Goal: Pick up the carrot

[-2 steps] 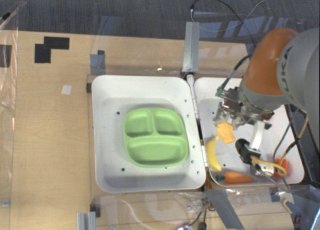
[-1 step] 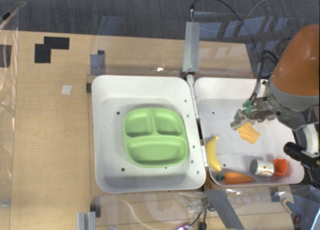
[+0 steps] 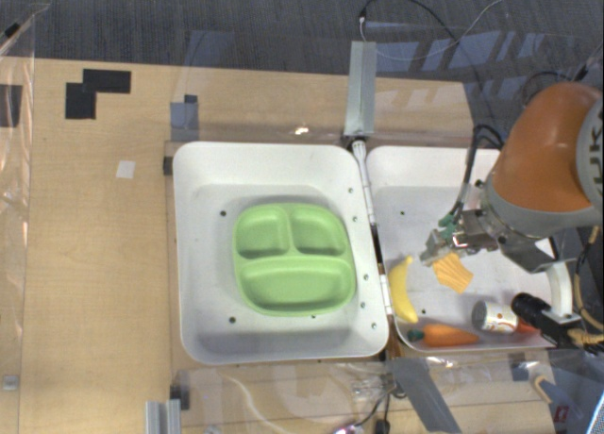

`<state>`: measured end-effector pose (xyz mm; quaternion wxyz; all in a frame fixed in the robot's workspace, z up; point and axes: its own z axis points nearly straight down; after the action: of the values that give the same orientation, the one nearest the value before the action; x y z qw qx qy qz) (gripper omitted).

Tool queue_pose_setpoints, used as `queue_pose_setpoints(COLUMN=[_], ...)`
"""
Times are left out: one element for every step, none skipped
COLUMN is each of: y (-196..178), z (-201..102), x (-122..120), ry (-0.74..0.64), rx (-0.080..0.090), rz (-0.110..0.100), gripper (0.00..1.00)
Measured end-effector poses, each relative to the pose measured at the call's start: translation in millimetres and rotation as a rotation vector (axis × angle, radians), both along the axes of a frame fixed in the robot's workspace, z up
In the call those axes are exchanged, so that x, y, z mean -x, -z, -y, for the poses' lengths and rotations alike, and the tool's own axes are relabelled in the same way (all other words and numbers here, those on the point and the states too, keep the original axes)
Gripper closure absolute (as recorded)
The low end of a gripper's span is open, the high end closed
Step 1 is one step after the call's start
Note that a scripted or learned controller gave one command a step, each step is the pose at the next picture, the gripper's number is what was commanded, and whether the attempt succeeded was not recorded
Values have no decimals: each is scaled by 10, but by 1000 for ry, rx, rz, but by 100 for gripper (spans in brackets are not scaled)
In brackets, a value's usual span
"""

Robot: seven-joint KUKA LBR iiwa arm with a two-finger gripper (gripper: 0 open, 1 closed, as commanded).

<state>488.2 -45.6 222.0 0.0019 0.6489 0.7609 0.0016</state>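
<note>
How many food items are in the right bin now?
3 that I can see: a banana by the left wall, a carrot along the near wall, and a ridged yellow piece below the gripper. The arm may be hiding others.

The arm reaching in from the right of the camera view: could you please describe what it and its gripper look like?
The arm shows a large rounded orange band, with a grey casing at its right edge bearing part of a dark letter. A thin black cable runs down beside it to the gripper, a compact grey metal assembly with a small green component.
</note>
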Motion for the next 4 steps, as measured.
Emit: queue_pose_setpoints(y=[-110, -219, -61, -170], z=[-5, -11, -300, -306], x=[-20, -37, -2, -21], ry=[-4, -9, 120, 114], rx=[0, 0, -1, -2], rz=[5, 10, 0, 5], gripper=[100, 100, 100, 100])
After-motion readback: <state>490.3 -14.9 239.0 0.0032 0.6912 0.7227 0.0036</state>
